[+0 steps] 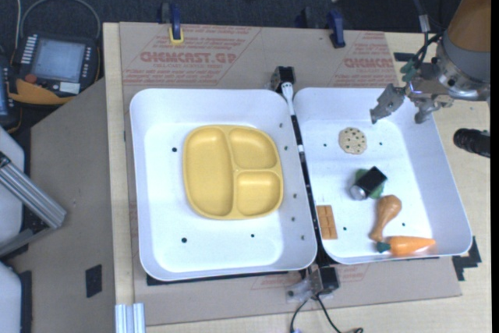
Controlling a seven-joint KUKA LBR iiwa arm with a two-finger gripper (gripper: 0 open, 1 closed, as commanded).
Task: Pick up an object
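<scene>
In the right bin (437, 160) lie a round speckled cookie (352, 139), a small black and grey object (368, 182), a tan drumstick-shaped toy (384, 215), an orange carrot (407, 246) and a brown wafer (327, 221). My gripper (404, 107) hangs above the bin's far right corner, up and to the right of the cookie. Its two fingers (383, 104) are spread apart with nothing between them.
The left bin (156, 199) holds a yellow divided plate (232, 171). Blue clamps (175, 23) sit at the bench's far edge. A pendant with a screen (53, 62) lies off the bench to the left. Cables run between the bins.
</scene>
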